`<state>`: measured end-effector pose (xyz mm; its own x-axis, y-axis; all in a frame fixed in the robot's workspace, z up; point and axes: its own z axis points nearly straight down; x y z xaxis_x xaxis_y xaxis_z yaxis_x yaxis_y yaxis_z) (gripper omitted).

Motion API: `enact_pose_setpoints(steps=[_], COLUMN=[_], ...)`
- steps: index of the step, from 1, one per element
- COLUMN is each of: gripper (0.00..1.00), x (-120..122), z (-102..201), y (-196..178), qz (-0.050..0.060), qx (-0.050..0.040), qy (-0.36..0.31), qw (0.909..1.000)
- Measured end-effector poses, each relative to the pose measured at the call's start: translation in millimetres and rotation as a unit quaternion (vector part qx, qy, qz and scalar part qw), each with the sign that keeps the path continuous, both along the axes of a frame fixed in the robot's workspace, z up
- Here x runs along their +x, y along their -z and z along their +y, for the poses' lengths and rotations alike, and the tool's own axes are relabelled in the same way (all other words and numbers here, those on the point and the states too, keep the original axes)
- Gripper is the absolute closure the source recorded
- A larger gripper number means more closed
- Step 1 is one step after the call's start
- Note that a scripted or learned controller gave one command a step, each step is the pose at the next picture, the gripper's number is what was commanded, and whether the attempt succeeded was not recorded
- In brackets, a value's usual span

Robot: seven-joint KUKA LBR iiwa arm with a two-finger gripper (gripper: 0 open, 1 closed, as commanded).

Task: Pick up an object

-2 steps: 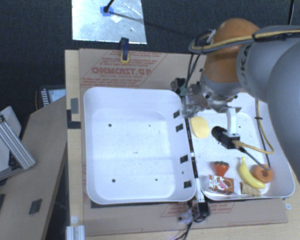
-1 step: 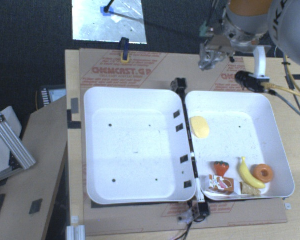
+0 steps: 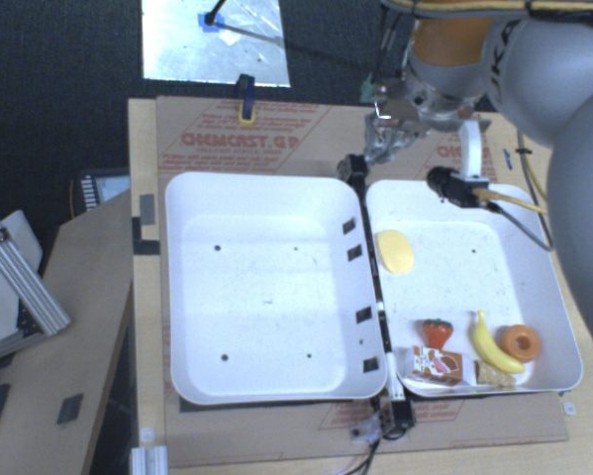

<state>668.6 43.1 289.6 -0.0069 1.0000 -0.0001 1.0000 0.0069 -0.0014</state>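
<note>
The hand (image 3: 385,139) hangs above the far edge of the right bin (image 3: 548,310); I cannot tell its state. A yellow chip (image 3: 396,252) lies nearby. A banana (image 3: 495,342), strawberry (image 3: 436,332) and donut (image 3: 520,342) sit near the front.

Arm parked high, up in the top right corner

So the grey arm (image 3: 563,97) comes in from the right side and takes up most of that corner, big rounded link closest to the camera. The orange band (image 3: 464,13) sits right above the wrist, with cables looping around it. Below that the wrist points down and a bit left, ending in the gripper (image 3: 383,144), which looks metallic and small from here. Honestly can't make out the tips well enough to say more.
</note>
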Motion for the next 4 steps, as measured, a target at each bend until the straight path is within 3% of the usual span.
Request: enact_pose_setpoints(steps=[1, 2, 3, 4], gripper=[1.0, 1.0, 1.0, 1.0], x=[-6.0, -28.8, -55.5, 1.8], z=[24.3, 81.5, 144.6, 194.4], y=[112.7, 54.8, 20.8, -38.7], qz=[0.004, -0.003, -0.002, -0.007], qx=[0.0003, 0.001, 0.0016, 0.0025], qy=[0.0, -0.001, -0.001, -0.001], qw=[1.0, 1.0, 1.0, 1.0])
